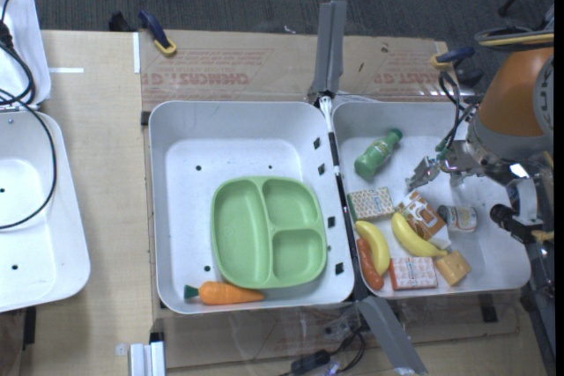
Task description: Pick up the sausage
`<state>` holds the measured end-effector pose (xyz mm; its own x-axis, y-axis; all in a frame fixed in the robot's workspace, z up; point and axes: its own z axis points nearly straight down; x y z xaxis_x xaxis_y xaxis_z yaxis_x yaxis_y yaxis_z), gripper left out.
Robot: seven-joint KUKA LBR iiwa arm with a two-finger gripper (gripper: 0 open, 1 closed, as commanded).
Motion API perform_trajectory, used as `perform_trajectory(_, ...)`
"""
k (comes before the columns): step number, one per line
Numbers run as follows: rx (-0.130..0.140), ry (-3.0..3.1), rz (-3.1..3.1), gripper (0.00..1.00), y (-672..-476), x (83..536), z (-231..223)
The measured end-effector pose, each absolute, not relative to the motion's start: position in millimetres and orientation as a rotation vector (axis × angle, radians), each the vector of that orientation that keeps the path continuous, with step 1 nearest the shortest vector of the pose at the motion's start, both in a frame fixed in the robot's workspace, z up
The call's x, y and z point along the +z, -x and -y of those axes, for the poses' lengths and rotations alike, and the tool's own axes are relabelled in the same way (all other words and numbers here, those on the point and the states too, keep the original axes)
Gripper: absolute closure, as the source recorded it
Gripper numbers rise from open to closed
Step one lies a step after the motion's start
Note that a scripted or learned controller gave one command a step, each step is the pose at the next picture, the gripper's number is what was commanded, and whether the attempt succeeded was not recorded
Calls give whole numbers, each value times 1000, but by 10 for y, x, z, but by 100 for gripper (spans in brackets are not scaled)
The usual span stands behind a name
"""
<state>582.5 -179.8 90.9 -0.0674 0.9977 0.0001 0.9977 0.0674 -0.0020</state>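
Sausage (pixel 369 266) btwn bin wall & banana (pixel 376 245), jaws (pixel 429 171) state unclear, well apart.

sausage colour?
Red-orange; the sausage lies by the right bin's left wall, beside a banana. Camera view.

Left bin (pixel 167 189): green three-compartment plate (pixel 267 232); carrot (pixel 225 293) at near edge
Right bin (pixel 493 277): green bottle (pixel 376 152); two bananas (pixel 374 244); red sausage (pixel 368 266) beside left banana
Gripper (pixel 438 169): above right bin, near bottle
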Motion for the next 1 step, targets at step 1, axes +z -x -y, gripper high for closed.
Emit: perform_trajectory(1,0,2020,2408,0,-6552,925,1707)
